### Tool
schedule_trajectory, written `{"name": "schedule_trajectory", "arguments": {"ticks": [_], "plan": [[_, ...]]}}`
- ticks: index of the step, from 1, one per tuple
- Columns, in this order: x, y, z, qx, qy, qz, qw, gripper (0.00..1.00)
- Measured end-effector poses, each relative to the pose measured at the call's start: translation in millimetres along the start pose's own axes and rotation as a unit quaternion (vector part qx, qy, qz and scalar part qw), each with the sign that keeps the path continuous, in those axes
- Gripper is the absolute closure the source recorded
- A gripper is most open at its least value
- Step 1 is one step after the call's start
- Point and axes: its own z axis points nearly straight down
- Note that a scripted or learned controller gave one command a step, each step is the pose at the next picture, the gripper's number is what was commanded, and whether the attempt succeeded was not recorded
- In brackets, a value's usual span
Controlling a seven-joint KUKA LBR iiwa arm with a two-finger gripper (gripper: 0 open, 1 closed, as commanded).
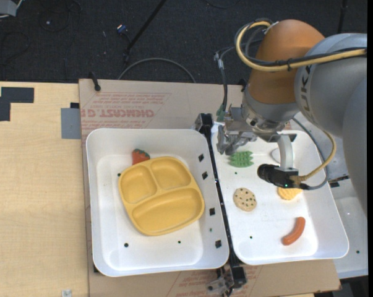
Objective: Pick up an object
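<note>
My gripper (231, 146) hangs over the back left of the right bin (322, 243), fingers apart and nothing between them. Just below its tips, and slightly to the right, a green leafy toy (241, 160) lies on the bin floor. A chocolate-chip cookie (244, 199) rests nearer the front. An orange-red sausage (294, 231) lies at the front right. A yellow waffle-like piece (289, 194) is partly hidden by a black part of the arm (276, 174).
The left bin (106, 228) holds a yellow divided plate (161, 193) with a red and green fruit toy (140, 156) at its back edge. A black divider (212, 184) separates the bins. The arm's bulk covers the right bin's back right.
</note>
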Motion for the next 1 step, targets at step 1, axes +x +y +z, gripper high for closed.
{"name": "schedule_trajectory", "arguments": {"ticks": [1], "plan": [[59.8,5.8,-2.5,-0.001,0.0,-0.001,1.0,1.0]]}}
